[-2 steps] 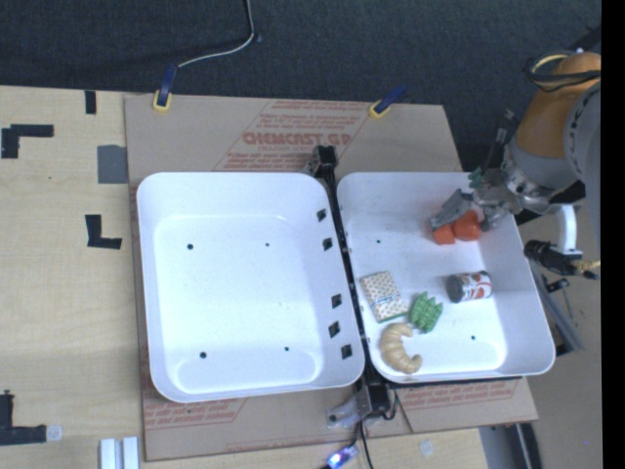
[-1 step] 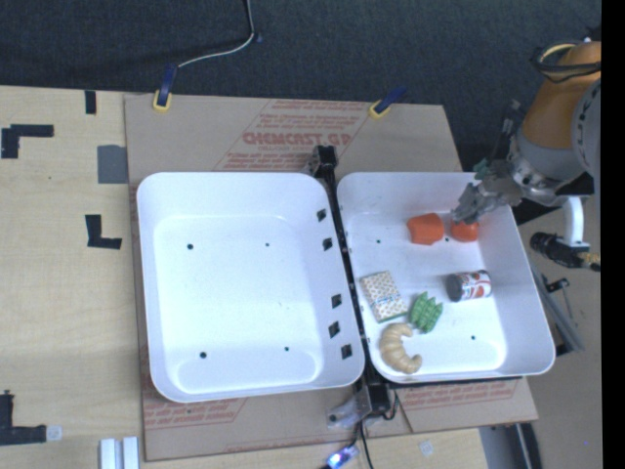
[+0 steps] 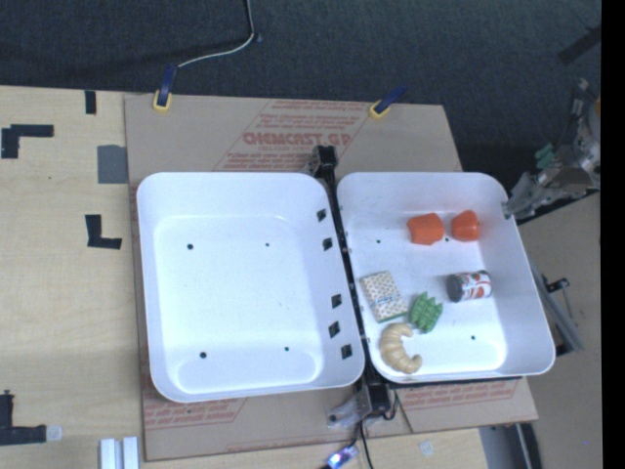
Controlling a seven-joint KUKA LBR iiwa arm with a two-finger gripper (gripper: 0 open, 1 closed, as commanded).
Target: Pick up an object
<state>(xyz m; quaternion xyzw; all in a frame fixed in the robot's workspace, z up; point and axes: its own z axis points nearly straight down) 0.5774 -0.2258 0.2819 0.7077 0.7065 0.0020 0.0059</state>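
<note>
The right bin (image 3: 488,189) holds several small objects. Two orange pieces lie side by side, a larger one (image 3: 425,230) and a smaller one (image 3: 466,226). Below them lies a small can (image 3: 470,286) on its side. A square patterned cracker (image 3: 382,294), a green toy (image 3: 426,313) and a tan croissant (image 3: 398,349) sit near the bin's front left. My gripper (image 3: 532,189) hangs just outside the right bin's far right corner, away from all the objects and holding nothing that I can see.
The left bin (image 3: 156,262) stands beside the right one, joined along a black-clipped divider (image 3: 337,262). Both rest on a cardboard sheet (image 3: 283,135). A white cable (image 3: 220,55) runs over the dark floor behind.
</note>
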